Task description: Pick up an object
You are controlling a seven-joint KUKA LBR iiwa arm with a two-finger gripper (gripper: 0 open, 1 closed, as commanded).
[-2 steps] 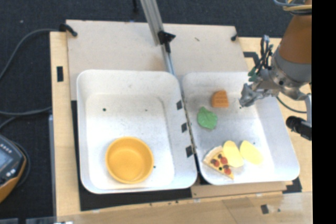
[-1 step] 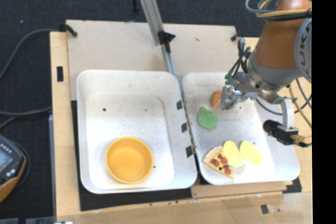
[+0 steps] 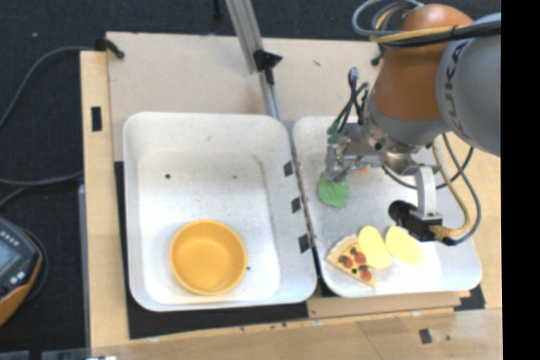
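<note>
The arm [image 3: 439,80] fills the upper right of the frame, a grey body with a glossy orange band, bent down over the right bin [image 3: 460,278]. Its gripper [image 3: 336,173] sits right of centre, directly above a green object [image 3: 333,193], and that is the relation to watch: the green piece lies immediately below the tool in the picture, at the bin's left side close to the divide between the two bins. The tool's tip appears to meet the top of the piece, though whether it is clamped on it, or spread, or closed, I cannot tell from here.

The left bin [image 3: 152,139] is a shallow white speckled tray with rounded corners. In its lower part sits a yellow-orange bowl [image 3: 208,256], round, smooth, plastic-looking.

Back in the right bin, lower down: a pizza slice toy [image 3: 353,261], triangular, with red dots, and two pale yellow rounded pieces [image 3: 390,246] beside it, smooth like toy food.

The green piece is small, lumpy, roughly rounded, no obvious long axis. I'd judge the approach is essentially lined up already.
</note>
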